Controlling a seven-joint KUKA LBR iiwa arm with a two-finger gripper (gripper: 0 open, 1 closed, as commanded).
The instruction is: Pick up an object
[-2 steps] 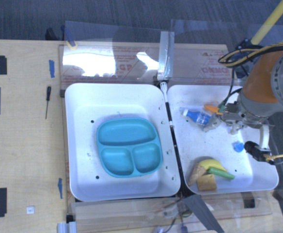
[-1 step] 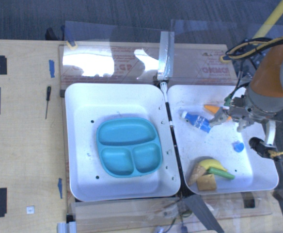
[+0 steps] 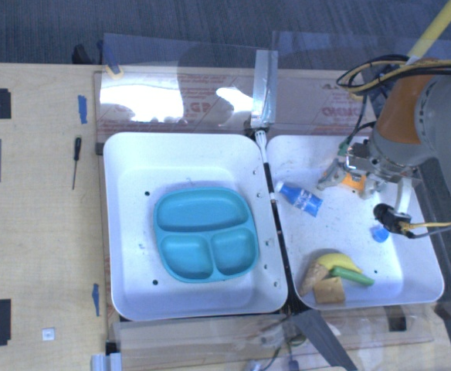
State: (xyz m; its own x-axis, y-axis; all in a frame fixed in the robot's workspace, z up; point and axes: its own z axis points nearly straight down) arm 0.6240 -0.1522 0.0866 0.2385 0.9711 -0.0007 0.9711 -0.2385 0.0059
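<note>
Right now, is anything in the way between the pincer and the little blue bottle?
Nothing visible is. The pincer hangs over the right bin, and the blue bottle lies a little to its left on bare white floor. The banana sits off near the front edge.

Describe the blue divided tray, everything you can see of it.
The blue divided tray is a light-blue rounded rectangle that looks like smooth plastic. It has three compartments: one long across the far side, two smaller on the near side, with nothing in them. It lies flat and upright, slightly rotated, about the middle of the left white bin, resting on the bin's floor. Nothing else touches it.
</note>
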